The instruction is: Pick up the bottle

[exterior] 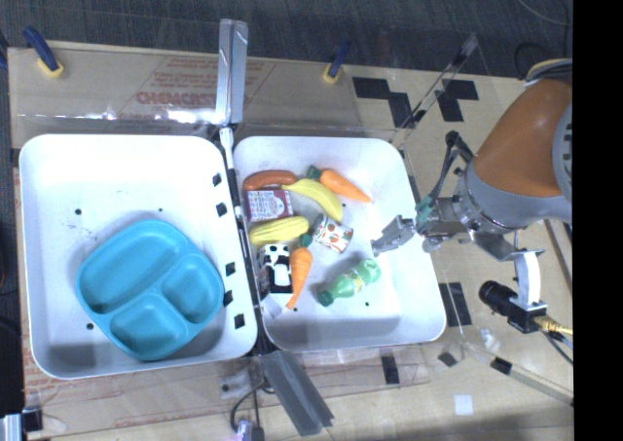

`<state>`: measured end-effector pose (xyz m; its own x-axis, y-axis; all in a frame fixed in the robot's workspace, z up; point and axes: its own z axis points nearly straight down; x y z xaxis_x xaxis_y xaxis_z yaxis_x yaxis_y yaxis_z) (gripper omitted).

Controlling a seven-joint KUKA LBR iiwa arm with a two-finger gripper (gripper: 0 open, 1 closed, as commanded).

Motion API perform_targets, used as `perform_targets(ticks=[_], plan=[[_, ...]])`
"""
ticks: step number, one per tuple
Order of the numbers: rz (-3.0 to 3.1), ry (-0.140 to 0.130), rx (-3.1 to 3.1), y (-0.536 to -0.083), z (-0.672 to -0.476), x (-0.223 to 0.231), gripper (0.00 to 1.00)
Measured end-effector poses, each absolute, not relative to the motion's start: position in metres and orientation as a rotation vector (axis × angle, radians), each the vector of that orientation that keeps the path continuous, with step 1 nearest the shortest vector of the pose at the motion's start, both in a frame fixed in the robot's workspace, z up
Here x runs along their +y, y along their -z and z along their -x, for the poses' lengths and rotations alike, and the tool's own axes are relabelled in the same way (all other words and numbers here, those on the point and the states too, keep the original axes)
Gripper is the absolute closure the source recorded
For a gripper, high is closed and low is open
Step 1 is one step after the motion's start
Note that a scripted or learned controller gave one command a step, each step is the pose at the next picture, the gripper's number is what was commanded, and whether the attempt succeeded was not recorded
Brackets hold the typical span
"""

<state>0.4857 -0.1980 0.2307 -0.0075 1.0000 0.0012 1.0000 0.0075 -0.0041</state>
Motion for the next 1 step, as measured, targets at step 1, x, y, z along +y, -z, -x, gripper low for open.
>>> perform_targets(ticks=[1], plan=[[2.407, -0.004, -2.015, -0.0908, -0.5308, -0.1625, 0.00]])
